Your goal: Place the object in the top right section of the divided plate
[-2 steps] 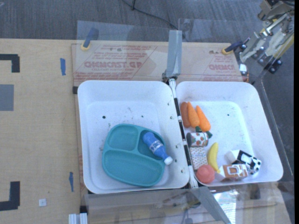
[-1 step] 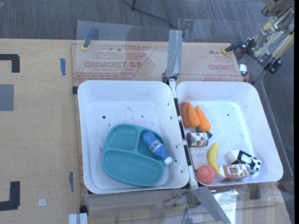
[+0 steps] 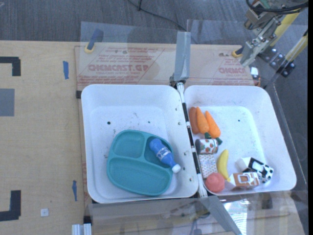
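Pincer [image 3: 244, 58] is hanging high at the upper right, past the far rim of the right bin [image 3: 281, 131] and well apart from everything in it; whether it is clenched or released I cannot tell, and nothing is showing in its grip. Below it the right bin is holding carrots [image 3: 203, 121], a small can [image 3: 207, 146], a banana [image 3: 223, 163], a red ball [image 3: 214, 182] and a few cartons in the near corner. Across the divider, the left bin [image 3: 98, 111] is carrying the teal divided plate [image 3: 139, 175]. A blue bottle [image 3: 162, 153] is lying on its side in the plate's top right section, its white cap poking over the rim toward the right. Judging by that, the placing itself is looking done, with the arm already clear of the bins.
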Tool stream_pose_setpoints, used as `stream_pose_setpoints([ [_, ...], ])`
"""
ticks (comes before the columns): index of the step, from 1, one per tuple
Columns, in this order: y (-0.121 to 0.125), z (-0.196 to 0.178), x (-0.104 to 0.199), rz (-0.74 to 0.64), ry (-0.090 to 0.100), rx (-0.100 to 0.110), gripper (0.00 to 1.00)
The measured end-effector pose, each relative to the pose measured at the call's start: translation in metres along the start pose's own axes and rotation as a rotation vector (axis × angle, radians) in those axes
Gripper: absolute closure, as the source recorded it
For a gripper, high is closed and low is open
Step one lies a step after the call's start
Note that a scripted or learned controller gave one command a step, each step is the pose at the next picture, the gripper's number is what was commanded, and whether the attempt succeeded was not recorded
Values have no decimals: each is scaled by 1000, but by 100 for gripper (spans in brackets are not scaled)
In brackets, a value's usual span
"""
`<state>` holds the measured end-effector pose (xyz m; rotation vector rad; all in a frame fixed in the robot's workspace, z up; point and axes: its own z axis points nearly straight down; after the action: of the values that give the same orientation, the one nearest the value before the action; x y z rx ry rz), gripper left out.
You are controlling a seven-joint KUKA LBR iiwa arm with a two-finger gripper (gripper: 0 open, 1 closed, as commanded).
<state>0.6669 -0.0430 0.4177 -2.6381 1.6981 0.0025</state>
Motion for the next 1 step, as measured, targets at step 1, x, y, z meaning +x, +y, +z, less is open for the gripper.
stream_pose_setpoints([
  [1,-39,32,-87,3,0,0,100],
])
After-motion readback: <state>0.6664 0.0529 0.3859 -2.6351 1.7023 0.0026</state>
